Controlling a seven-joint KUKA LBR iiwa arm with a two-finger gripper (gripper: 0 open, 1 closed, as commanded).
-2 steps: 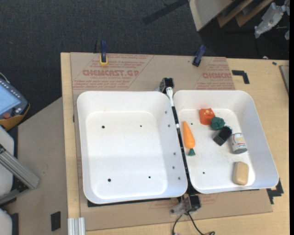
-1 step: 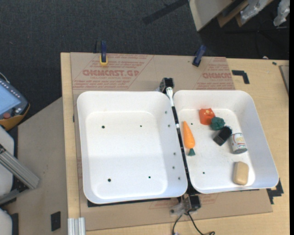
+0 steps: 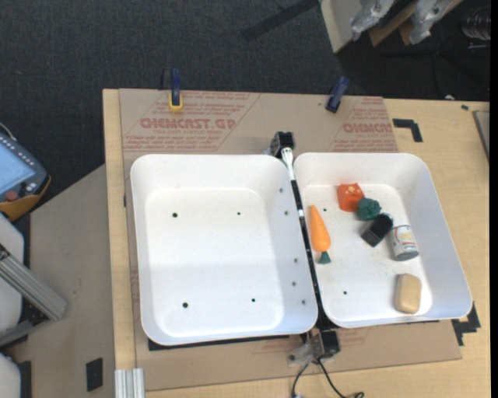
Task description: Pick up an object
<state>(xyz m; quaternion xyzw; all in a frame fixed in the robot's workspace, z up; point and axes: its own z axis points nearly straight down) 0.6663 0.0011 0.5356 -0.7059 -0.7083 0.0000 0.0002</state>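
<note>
While no approach has begun, gripper (image 3: 389,19) finger state indeterminate far right; next, descend onto carrot (image 3: 319,232) in right bin (image 3: 436,194).

Carrot (image 3: 319,228), can (image 3: 403,242) lie in right bin (image 3: 436,186)

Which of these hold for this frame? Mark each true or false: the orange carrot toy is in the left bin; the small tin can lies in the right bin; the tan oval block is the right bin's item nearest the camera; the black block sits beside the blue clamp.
1. The orange carrot toy is in the left white bin. False: it lies in the right white bin, near the divider.
2. The small tin can lies in the right bin. True.
3. The tan oval block is the right bin's item nearest the camera. True.
4. The black block sits beside the blue clamp. False: it is in the right bin, beside the dark green lump.
</note>
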